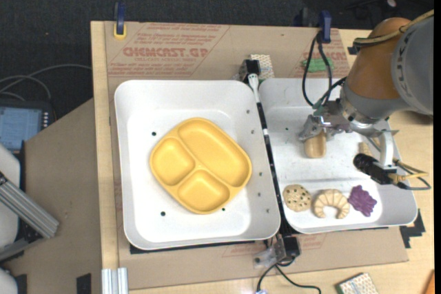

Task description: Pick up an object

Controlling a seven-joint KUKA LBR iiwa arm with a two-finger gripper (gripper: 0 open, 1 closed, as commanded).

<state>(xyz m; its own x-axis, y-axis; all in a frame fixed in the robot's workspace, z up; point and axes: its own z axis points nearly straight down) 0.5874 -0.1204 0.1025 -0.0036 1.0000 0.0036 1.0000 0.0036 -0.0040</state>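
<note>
A yellow plate [200, 164] lies in the left bin [131, 148]. In the right bin [289, 107], a cookie [297, 197], a croissant [331, 203] and a purple toy [363, 200] sit along the near side. Farther back stands a tan piece [315, 146], and the gripper [318, 129] is right over it. I cannot tell if the fingers are spread or squeezed. To do this well, the fingers should go down on both sides of the tan piece, squeeze, then lift straight up.

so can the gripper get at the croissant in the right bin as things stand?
Probably yes. The croissant lies uncovered near the right bin's front edge, apart from the cookie and the purple piece. The gripper sits further back, above a tan object.
</note>
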